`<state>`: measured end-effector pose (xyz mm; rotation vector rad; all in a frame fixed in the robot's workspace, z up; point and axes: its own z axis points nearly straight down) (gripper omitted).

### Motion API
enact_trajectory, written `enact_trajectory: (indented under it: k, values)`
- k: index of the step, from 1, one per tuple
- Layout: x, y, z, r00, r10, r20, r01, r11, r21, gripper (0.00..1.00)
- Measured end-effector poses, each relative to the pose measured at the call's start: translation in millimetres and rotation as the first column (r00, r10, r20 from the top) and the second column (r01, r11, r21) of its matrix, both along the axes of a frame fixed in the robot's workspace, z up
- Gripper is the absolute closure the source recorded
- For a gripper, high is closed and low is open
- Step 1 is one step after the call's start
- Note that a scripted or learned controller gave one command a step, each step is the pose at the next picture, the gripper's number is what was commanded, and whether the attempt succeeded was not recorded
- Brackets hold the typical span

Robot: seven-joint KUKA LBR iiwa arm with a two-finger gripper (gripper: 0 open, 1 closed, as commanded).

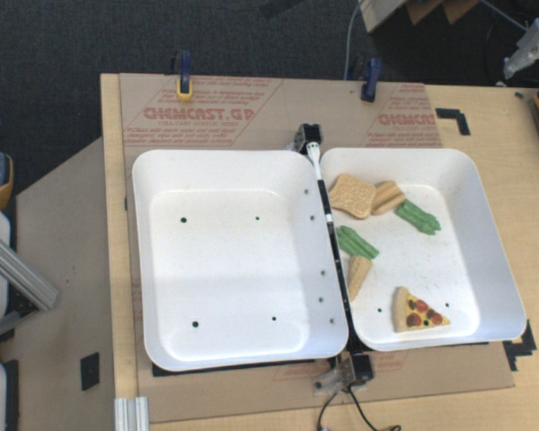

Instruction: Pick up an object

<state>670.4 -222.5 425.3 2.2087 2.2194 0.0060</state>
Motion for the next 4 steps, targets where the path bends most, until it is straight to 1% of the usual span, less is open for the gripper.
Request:
enact_trajectory:
  k: [2, 3, 4]
  values:
    - [-3.5, -1.1, 74.0, 1.0, -0.003, -0.001, 0.003, 1.0, 0.0, 0.0]
    - [-3.6, -1.1, 101.3, 1.0, -0.003, -0.002, 0.003, 1.0, 0.0, 0.0]
    - [-3.6, -1.0, 111.0, 1.0, -0.004, -0.004, 0.004, 1.0, 0.001, 0.0]
